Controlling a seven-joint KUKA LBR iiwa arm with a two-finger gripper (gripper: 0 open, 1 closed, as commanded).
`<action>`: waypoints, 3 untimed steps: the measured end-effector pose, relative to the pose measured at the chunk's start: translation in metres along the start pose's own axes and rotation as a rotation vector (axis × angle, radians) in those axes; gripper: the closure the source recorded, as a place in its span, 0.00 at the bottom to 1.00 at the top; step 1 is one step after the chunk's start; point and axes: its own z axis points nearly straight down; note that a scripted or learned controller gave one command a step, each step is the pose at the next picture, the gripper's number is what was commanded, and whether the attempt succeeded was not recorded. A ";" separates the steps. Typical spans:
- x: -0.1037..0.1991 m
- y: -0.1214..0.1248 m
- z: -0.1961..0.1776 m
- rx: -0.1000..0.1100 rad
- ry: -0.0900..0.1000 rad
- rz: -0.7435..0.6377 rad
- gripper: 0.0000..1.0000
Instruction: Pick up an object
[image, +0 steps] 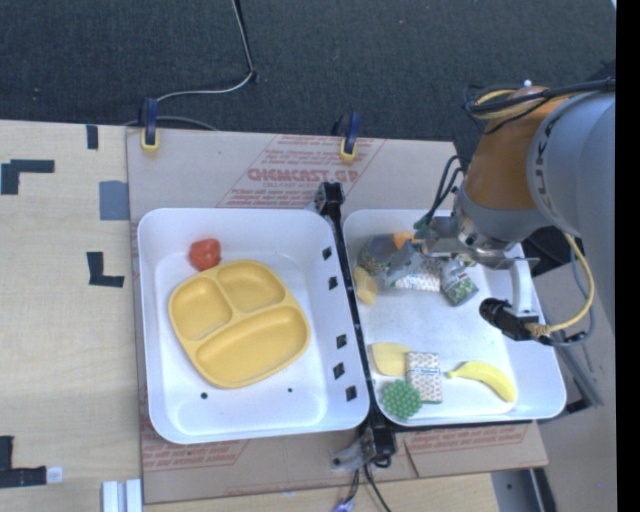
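Two white bins sit side by side on the tabletop (70, 330), and the hand (400, 262) is down inside the right bin (545, 400), near its upper left part. The grey arm (545, 170) with its orange band comes in from the right and bends down over that bin. Whether the hand is released or clenched cannot be told; its tips are lost among grey clutter.

Right at the hand lies a crumpled grey packet (383, 252), and whether the two touch cannot be told. Just below and left of the hand, against the divider, is a pale yellow piece (366, 288). Just right of the hand lies a whitish wrapper (418, 283), and a little further right a small green-patterned pack (460, 289) sits under the wrist.

Well below the hand, along the near side of the same bin, are a yellow wedge (389, 357), a checkered box (425, 375), a green netted ball (402, 399) touching that box, and a banana (487, 378).

Well to the left of the hand, across the divider, the left bin (160, 400) holds a yellow divided plate (238, 322) with a red ball (205, 253) just above its upper left edge.
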 end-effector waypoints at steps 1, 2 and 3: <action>0.087 0.024 0.006 0.002 0.002 -0.002 1.00; 0.057 -0.014 -0.056 0.000 -0.001 0.000 1.00; 0.021 0.030 0.006 0.002 -0.001 0.001 1.00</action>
